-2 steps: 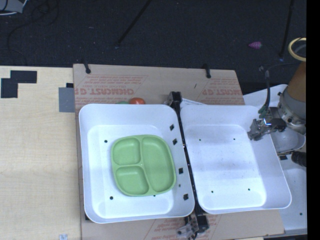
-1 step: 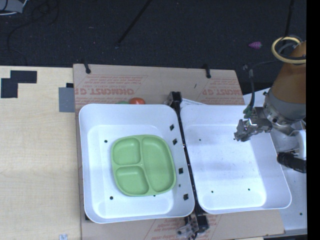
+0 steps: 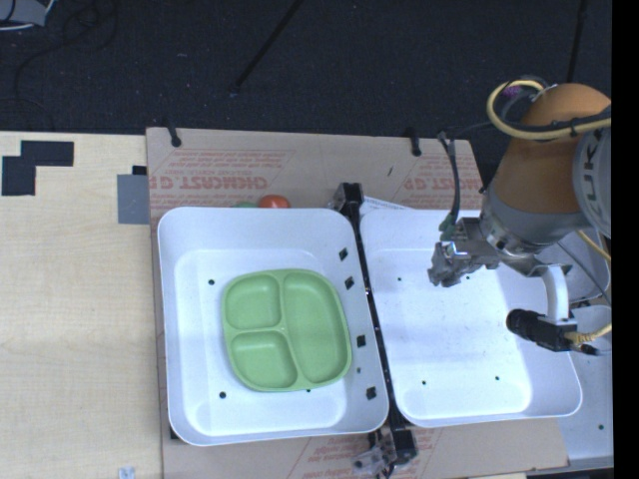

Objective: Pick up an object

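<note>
Bench [image 3: 70, 317] under two white bins [image 3: 190, 267].

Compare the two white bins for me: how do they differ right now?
The left bin holds a green divided plate; the right bin shows bare floor where I can see it. The gripper hangs over the right bin's upper part, while nothing hangs over the left bin. Both are shallow, white and side by side.

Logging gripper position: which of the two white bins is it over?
The right bin. The gripper hangs above its upper part; the left bin holds the green divided plate.
</note>
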You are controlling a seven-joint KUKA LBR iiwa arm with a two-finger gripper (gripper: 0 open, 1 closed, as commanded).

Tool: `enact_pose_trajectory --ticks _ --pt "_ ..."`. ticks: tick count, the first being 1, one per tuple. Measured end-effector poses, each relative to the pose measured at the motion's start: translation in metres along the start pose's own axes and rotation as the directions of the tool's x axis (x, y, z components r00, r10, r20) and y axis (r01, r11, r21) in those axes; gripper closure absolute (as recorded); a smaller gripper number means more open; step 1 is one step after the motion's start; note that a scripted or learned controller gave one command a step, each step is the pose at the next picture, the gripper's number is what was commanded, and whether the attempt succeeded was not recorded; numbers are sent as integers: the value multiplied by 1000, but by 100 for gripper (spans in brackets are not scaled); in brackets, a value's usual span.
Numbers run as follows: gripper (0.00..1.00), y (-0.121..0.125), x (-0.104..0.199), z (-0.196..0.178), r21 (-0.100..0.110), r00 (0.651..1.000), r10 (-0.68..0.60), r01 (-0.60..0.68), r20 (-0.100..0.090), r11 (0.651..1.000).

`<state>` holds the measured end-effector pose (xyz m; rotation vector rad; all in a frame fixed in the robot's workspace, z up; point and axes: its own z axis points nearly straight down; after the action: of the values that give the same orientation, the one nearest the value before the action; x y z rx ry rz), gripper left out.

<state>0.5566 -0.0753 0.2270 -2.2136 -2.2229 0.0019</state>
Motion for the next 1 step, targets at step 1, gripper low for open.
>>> enact_pose_trajectory --ticks 1 --pt "100 -3 54 10 1 1000 0 0 0 1000"
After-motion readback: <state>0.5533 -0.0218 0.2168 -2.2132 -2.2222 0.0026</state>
